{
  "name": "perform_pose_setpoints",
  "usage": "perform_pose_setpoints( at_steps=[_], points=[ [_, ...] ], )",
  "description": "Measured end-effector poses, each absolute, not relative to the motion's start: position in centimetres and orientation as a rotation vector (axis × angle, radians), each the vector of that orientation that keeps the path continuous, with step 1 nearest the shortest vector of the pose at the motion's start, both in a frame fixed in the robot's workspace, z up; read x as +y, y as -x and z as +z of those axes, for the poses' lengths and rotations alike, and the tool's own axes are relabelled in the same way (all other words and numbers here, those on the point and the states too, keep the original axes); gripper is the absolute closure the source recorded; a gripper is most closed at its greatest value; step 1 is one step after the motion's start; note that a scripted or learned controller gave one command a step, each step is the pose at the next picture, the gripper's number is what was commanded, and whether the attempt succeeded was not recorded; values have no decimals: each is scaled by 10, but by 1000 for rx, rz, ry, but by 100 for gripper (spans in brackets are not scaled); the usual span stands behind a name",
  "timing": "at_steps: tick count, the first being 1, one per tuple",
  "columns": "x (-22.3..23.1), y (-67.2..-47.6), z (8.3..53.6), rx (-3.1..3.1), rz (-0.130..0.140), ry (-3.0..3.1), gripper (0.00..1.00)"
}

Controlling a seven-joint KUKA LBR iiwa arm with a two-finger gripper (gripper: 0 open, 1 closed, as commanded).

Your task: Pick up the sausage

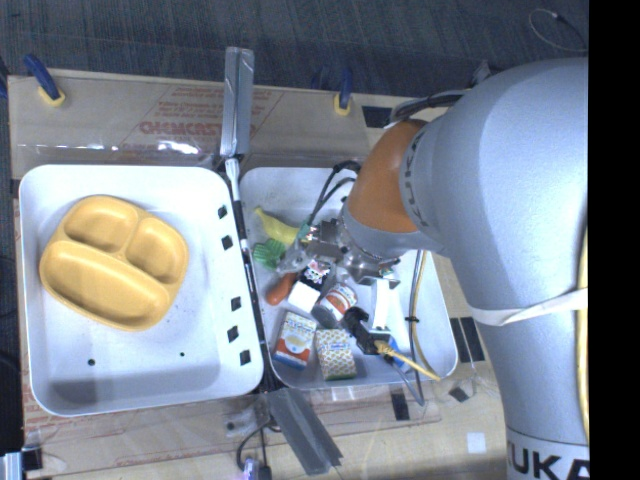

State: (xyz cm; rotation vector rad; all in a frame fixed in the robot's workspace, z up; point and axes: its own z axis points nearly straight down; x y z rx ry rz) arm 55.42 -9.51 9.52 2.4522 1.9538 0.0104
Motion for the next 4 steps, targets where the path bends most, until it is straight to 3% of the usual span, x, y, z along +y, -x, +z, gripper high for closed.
perform_pose_setpoints(
  at_steps=[1,2,3,4],
  points=[
    [-65,-578,191,1668,-4,-2666,0],
    [-2,-516,191,1600,-6,-2710,0],
    [0,-517,191,1610,-6,-2703,0],
    [-43,-529,191,1581,-4,-2718,0]
  ],
)
